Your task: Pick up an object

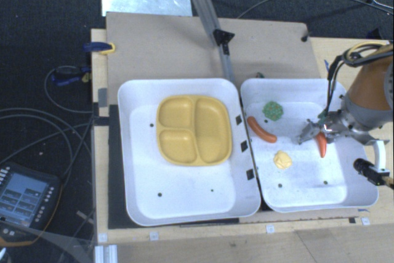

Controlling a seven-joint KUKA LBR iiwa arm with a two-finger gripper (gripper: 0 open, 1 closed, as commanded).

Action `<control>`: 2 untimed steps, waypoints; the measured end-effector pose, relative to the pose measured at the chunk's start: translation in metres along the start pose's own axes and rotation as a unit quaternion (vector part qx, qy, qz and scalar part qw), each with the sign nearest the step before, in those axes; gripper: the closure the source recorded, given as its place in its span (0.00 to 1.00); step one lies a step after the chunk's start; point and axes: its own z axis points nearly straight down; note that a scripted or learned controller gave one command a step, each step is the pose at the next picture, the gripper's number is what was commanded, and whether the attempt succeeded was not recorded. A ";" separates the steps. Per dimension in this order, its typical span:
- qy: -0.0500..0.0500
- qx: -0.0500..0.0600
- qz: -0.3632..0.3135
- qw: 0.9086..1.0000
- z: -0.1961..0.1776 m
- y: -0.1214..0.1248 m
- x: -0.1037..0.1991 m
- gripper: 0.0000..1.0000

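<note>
**Carrot at the claw, grip unproven**

Carrot (322, 145) sits in the right bin (308, 199), right by my gripper (317, 130). I can't tell whether the claw is spread or pinching. I fear a glancing contact could roll it clear.

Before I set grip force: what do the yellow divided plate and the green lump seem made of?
Yellow divided plate: likely moulded plastic, smooth, slightly glossy, with even colour and rounded ridges. Green lump: probably soft plastic or foam toy food, with a bumpy matte surface; too small to tell for sure.
</note>
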 end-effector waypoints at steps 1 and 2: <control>-0.001 -0.003 0.000 1.000 -0.014 0.002 0.000 1.00; -0.001 -0.005 -0.003 1.000 -0.071 0.014 0.002 1.00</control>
